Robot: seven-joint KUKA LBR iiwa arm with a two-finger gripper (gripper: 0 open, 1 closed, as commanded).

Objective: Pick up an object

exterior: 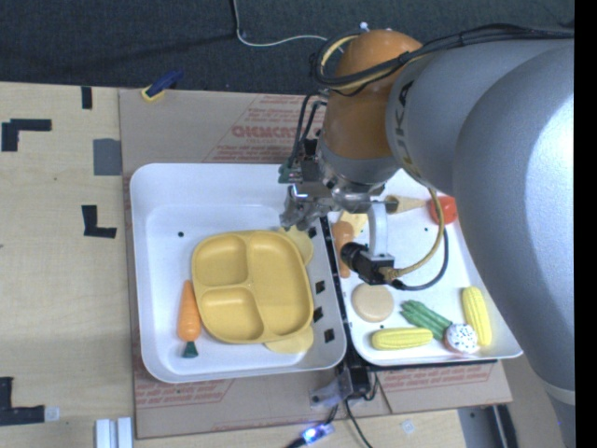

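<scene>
Camera view from above: the grey arm with its orange band fills the upper right and reaches down to the seam between two shallow white bins. The gripper hangs at the upper right corner of the left bin, just above the far edge of a yellow divided plate; whether it is open, closed or gripping anything cannot be told, since the wrist hides it from this angle.

The right bin lies to the gripper's right, partly under the arm. The yellow divided plate, with three compartments, sits directly below and left of the gripper and takes up much of the left bin. A toy carrot lies along the plate's left side, well apart from the gripper.

In the right bin, below and right of the gripper, sit a corn cob lying flat, a second corn cob near the bin's right wall, a green vegetable between them, a round beige disc, and a small white speckled ball. A red-orange piece shows at the arm's edge to the gripper's right
</scene>
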